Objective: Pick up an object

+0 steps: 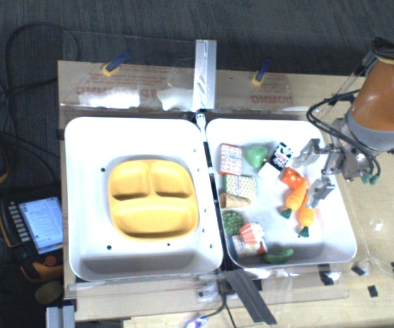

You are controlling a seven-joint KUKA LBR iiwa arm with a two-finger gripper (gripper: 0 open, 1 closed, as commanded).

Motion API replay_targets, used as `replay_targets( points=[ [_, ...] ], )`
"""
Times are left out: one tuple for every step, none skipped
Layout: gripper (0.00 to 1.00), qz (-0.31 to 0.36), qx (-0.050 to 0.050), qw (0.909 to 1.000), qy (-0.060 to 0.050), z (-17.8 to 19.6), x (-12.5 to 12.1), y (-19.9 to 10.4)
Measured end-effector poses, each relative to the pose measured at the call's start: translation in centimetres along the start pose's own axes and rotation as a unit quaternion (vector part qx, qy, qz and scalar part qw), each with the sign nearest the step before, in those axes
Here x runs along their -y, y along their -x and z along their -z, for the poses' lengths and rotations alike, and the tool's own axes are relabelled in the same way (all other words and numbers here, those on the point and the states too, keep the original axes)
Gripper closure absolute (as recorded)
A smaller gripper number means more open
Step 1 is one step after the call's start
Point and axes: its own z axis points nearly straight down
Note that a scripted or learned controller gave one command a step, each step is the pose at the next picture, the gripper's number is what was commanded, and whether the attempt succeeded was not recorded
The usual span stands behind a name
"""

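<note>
Nearest the bottom of the frame, in the right bin (347,241), a dark green pickle-like toy (279,255) lies against the lower wall, with a small red-and-white carton (250,238) and a green bumpy vegetable (232,219) just above it toward the divider. None of these has been touched, as far as I can judge.

Further up, at the middle right of the frame, my jaws (318,171) hang over the right side of that bin, spread apart and gripping nothing. Two orange carrots (299,200) and a red-orange pepper-like piece (291,177) lie just beside my lower finger, on the bin floor rather than between the fingers. I take these as the likeliest object to pick.

Beyond them, toward the upper part of the bin, sit a green leafy toy (256,156), a black-and-white die-like block (282,155) and two printed boxes (230,160).

The left bin (81,183) holds a yellow divided tray (154,197).

So the pick is not yet made: I would call it the approach stage, with closing on an object and lifting it left to do.
</note>
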Motion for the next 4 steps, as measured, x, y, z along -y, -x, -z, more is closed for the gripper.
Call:
replay_targets(
  points=[
    [0.00,0.056,0.006,0.9984,-0.002,-11.1,-1.5,-1.4],
    [0.00,0.029,0.008,0.9995,-0.001,-11.1,-4.6,-3.0],
    [0.00,0.020,0.009,0.9998,-0.002,-11.0,-4.2,-4.3],
    [1.00,0.020,0.009,0.9997,-0.004,-10.0,-4.2,-4.2]
  ],
)
